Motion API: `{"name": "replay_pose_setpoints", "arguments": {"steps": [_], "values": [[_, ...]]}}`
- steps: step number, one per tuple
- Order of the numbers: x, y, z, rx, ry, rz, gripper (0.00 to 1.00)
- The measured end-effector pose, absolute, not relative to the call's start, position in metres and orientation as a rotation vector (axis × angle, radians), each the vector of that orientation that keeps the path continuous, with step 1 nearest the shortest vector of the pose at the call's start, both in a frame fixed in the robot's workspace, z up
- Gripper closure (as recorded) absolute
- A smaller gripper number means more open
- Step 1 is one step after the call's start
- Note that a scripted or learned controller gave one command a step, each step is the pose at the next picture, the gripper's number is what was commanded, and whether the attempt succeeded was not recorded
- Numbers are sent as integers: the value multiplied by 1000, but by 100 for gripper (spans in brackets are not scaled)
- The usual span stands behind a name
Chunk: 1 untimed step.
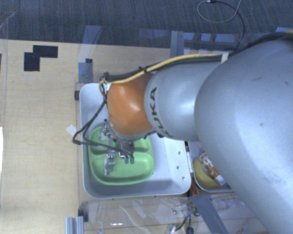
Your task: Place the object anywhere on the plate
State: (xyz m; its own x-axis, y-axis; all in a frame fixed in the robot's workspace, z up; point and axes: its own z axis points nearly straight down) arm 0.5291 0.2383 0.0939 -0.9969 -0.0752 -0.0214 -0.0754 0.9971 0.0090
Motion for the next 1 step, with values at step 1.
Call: {"name": "replay_pose_setpoints", "arguments": {"steps": [1], "values": [[508, 235, 152, -229, 3130, 4, 0]]}}
